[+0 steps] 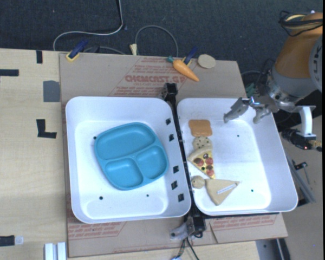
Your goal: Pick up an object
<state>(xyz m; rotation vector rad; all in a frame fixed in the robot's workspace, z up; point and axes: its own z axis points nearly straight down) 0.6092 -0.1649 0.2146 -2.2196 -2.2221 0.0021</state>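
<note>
Cardboard under both bins, wood bench beyond. Nearest me in the right bin lie a cheese wedge, then a pizza slice, a cracker and a toast piece, all untouched. Farther back I see the gripper with fingers spread, holding nothing. I judge the pick not yet begun.

Right bin, left side, four flat toy food pieces in a loose column near the divider. Top: tan toast slice, lying flat. Just below it: pale cracker piece with dark dots. Next: pizza slice, red and yellow toppings. Lowest: beige wedge, tip toward the bin's front-left, with a small round beige piece beside it.
</note>
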